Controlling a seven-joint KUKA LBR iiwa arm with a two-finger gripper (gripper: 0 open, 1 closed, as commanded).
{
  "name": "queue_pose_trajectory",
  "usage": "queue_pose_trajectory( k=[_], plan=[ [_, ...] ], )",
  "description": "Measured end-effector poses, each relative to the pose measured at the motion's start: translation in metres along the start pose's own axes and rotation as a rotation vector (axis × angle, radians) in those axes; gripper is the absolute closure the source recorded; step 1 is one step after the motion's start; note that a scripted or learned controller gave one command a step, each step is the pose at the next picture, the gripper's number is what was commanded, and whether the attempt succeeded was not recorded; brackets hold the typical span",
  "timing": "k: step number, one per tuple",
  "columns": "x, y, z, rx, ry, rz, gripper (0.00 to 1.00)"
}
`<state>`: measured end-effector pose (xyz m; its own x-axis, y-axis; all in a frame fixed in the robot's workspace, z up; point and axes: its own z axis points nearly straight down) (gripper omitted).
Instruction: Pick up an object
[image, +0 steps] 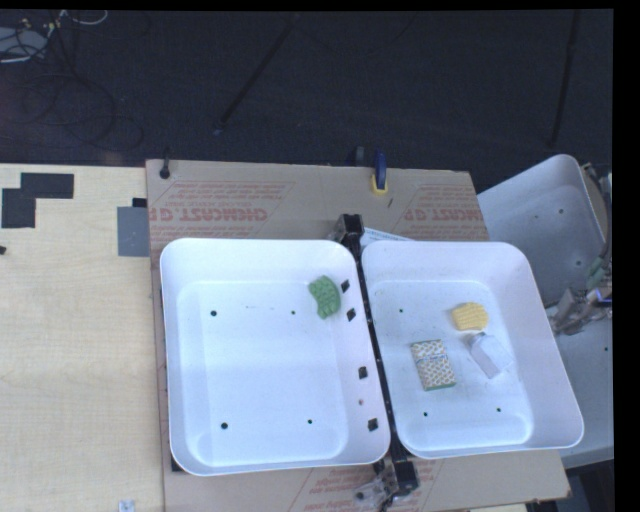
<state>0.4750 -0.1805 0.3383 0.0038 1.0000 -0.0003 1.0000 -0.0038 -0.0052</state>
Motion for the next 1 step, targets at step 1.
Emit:
queue_pose_trajectory(
  k=[1],
  plan=[
    [0.0801, 0.0009, 0.0100, 0.000, 0.003, -0.011, 1.00]
  ],
)
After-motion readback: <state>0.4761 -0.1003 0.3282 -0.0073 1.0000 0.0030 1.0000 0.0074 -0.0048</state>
